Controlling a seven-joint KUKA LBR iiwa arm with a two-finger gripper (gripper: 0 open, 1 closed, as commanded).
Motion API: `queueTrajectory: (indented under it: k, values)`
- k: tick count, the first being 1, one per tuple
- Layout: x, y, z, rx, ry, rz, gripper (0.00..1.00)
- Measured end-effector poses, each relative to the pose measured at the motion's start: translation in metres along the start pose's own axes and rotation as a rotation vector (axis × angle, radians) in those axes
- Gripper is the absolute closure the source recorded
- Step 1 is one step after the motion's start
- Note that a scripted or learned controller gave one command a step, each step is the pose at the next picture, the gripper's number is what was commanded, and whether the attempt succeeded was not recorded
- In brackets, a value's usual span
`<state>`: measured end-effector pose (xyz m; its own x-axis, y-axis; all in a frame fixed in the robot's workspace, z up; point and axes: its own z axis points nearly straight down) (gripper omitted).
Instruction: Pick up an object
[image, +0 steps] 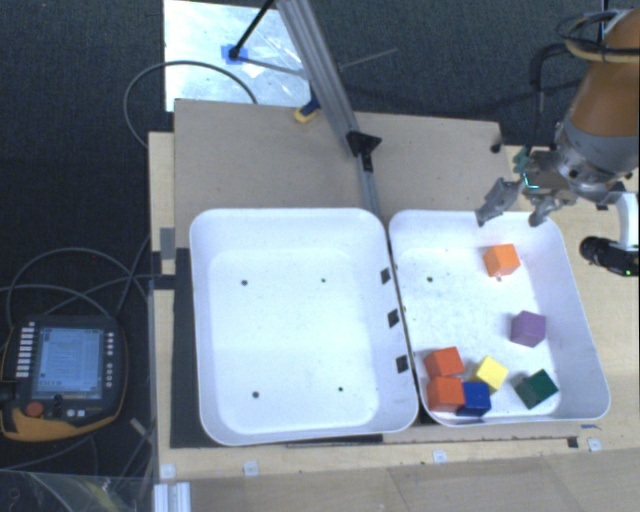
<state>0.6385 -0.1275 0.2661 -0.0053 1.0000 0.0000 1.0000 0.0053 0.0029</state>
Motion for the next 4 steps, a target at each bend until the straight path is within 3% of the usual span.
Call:
queueTrajectory:
  k: [1, 4]
  values:
    - [0.0, 0.0, 0.0, 0.0, -0.001, 0.0, 0.0]
    - [-0.002, -0.018, 0.14, 0.005, 0.0, 0.003, 0.0]
